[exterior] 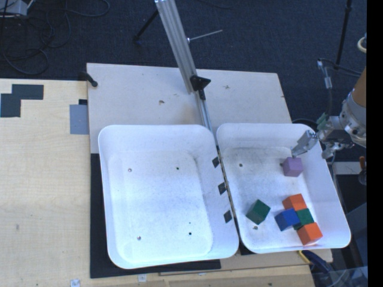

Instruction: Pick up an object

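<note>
Over the right-hand white bin (339, 220), the gripper (306, 142) hangs with its finger spread unclear, so whether it grips anything cannot be told. Just below its tip sits a purple cube (292, 166), probably light and rigid; flat opposite faces suit gripping.

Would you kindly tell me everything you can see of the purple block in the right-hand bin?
The purple block is a small, pale lilac cube with a matte look, its material not discernible. It sits upright on the floor of the right bin, in the far right part, near the right wall. It stands alone, well apart from the green and mixed-colour blocks nearer the camera. The tip of the hand is just above and beside it; whether they touch cannot be told.
</note>
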Robot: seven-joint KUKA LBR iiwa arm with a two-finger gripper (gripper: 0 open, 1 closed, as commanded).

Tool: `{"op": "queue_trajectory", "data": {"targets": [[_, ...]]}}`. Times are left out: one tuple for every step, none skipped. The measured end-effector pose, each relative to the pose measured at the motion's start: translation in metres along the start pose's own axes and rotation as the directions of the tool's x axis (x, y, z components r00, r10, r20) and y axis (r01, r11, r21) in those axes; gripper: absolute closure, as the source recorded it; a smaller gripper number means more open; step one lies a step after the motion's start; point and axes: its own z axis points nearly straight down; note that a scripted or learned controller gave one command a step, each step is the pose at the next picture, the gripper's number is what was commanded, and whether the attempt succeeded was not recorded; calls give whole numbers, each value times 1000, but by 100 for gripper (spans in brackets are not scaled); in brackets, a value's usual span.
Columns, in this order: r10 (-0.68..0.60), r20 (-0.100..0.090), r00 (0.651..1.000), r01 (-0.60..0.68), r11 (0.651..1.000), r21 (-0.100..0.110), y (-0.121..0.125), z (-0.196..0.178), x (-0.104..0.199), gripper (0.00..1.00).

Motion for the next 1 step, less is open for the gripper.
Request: {"op": "queue_trajectory", "data": {"targets": [[-1, -1, 1000, 1, 1000, 6, 38, 122, -16, 0]]}}
